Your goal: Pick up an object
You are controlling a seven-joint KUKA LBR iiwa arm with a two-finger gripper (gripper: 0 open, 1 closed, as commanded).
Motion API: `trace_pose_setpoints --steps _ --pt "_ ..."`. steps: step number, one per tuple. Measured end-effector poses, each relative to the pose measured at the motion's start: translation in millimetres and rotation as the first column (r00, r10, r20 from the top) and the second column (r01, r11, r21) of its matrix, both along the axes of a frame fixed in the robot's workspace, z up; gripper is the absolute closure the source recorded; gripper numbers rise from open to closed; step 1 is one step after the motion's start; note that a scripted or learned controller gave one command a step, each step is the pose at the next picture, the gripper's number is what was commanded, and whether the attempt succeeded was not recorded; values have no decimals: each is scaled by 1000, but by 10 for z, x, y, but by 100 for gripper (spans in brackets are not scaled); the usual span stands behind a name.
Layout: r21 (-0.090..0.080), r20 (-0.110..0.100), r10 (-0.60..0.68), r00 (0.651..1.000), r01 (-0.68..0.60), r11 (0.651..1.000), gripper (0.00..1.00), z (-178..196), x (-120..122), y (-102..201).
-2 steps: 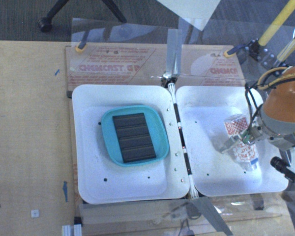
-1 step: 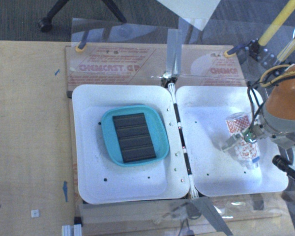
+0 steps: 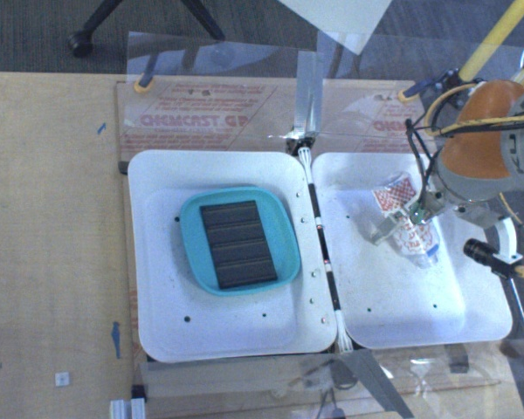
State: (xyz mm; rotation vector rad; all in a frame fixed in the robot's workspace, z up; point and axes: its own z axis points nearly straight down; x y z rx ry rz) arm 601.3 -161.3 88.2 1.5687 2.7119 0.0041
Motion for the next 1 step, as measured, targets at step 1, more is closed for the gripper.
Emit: trace_pose_setpoints --steps 1 --pt "1 -6 -168 986 168 986 100 973 263 469"
